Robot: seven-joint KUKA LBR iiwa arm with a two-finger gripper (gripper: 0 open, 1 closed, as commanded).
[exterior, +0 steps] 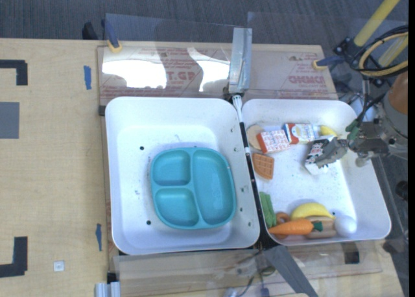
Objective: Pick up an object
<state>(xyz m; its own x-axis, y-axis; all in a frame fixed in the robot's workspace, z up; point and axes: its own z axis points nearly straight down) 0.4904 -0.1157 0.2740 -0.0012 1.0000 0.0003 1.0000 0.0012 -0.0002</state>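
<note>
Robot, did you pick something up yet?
Not that I can see. The gripper is down in the right bin, by a small white item. The banana, carrot and carton lie loose. Grabbing and lifting are left.

- A teal divided plate (192, 187) sits in the left bin (123, 120).
- The gripper (332, 150) hovers low inside the right bin (369, 192), just beside a small white item (316, 157).
- A banana (311, 211) and carrot (292, 227) lie along the near wall.
</note>
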